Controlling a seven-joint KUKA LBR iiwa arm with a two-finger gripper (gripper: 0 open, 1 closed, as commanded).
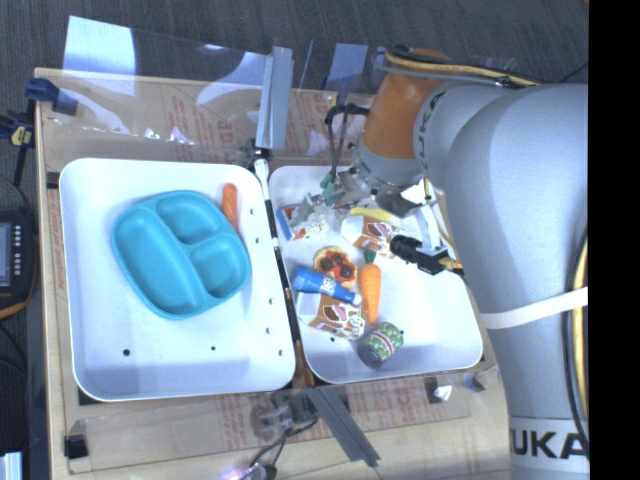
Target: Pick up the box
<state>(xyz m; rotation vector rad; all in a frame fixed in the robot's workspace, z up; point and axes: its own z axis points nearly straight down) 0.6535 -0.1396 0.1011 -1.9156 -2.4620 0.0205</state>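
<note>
While the left bin (90, 358) holds a blue tray (180, 251), the pincer's (335, 190) state is unclear.

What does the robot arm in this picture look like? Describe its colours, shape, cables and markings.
The arm is thick, rounded and light grey, with an orange band above the wrist. White letters reading "UKA" mark its base. Thin yellow and black cables run along the top.

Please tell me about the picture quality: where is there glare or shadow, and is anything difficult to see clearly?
In the camera view, the clear panel behind the bins shows pale glare; the left bin has a soft shadow along its near edge; the blue tray is evenly lit; the gripper at the far end of the right bin is small and blurred among clutter, so its fingers cannot be judged.
</note>
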